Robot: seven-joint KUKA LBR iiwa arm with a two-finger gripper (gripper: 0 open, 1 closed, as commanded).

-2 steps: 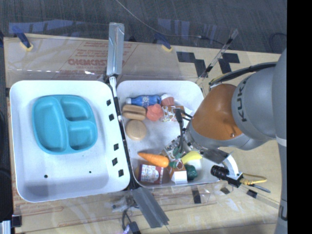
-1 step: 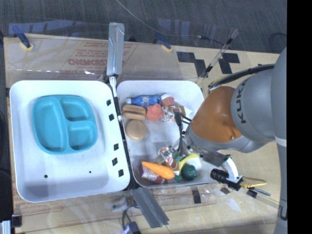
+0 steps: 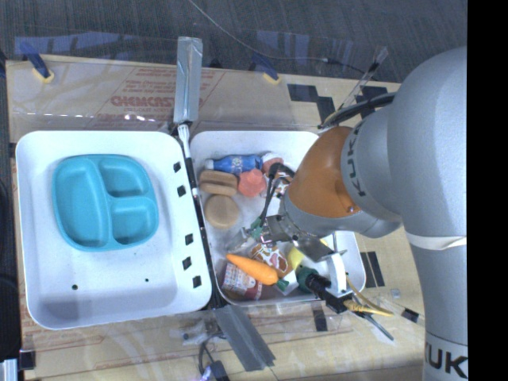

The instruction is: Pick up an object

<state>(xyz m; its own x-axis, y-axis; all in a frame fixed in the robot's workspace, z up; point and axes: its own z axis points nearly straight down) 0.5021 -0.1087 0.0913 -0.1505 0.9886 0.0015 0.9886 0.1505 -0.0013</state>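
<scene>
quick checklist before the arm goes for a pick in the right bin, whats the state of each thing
1. Tool is over the right bin, above the clutter: ok, it hangs at about.
2. Something is between its tips: cannot tell, the wrist hides them.
3. Carrot is exposed on top of the pile: ok, lying flat across a packet.
4. Carrot has free space around it: not ok, other items crowd it.
5. Blue bottle and red piece sit clear of the tool: ok, they lie toward the far wall.
6. Left bin stays out of the way: ok, it holds a teal divided tray.
</scene>
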